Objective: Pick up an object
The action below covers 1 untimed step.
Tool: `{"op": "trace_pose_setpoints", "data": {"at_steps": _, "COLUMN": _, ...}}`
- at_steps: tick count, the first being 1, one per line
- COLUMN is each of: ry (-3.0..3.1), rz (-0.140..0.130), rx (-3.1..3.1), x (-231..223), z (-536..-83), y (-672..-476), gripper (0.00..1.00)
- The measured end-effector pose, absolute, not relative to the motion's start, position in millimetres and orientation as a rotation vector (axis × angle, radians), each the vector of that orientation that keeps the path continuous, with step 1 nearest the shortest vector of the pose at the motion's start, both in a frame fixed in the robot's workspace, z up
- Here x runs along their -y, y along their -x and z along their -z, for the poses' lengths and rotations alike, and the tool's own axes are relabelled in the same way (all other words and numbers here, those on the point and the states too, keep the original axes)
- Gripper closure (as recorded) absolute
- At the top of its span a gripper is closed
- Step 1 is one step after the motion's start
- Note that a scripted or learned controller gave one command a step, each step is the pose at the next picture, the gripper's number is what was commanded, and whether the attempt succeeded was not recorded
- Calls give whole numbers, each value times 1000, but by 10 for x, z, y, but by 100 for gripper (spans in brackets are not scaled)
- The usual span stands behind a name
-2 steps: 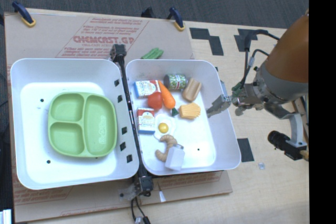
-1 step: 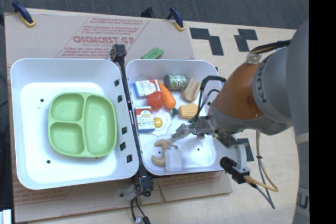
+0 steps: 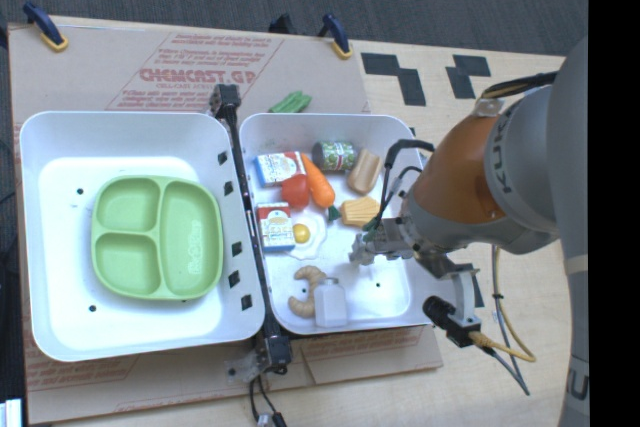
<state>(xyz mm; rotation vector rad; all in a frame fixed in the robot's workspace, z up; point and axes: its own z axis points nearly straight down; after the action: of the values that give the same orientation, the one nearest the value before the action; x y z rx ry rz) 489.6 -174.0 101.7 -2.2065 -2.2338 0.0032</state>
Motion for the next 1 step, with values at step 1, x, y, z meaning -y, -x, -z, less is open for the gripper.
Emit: {"op": "trace_pose_setpoints", "data": {"at_steps": 1, "ry": 2215, "rz": 1, "rx": 2229, "x": 1393, "z": -2218, "y": -4775, "gripper": 100}}
